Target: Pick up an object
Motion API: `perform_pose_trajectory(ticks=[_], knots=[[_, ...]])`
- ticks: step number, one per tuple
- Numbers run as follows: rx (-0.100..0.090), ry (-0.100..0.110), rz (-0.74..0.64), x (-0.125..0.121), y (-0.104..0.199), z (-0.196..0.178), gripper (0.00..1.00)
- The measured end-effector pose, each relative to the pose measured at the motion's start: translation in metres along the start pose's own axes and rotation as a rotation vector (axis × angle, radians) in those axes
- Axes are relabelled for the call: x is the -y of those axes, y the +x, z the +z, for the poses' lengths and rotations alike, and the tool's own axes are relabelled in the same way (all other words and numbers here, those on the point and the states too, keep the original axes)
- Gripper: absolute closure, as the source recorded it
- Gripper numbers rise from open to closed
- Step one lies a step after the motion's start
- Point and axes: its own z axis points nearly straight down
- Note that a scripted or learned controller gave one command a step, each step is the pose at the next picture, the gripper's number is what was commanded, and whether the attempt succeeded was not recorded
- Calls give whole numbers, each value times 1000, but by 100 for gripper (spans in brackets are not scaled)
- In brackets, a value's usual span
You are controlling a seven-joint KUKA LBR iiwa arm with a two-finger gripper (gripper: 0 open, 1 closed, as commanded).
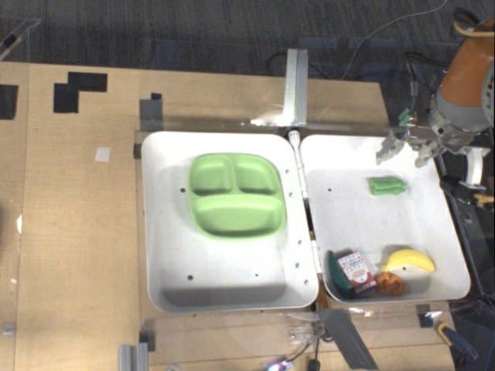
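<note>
My gripper [404, 151] hangs over the far right part of the right bin [433, 222], its two fingers spread open with nothing between them. A small green block [387, 185] lies on the bin floor just below and left of the fingertips. At the bin's near edge sit a yellow banana [410, 262], a small red-brown item [390, 284] and a white and red printed packet [355, 267] on a dark green object [337, 273].
The left bin [166, 230] holds a light green divided plate [234, 194]. A metal divider post [297, 83] stands behind the seam between the bins. Cables run along the right side by the arm's orange band [469, 76].
</note>
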Motion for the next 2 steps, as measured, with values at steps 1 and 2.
perform_pose_trajectory(ticks=[1,2], knots=[[0,-7,28,25,-3,79,0],[0,-12,27,23,-2,67,100]])
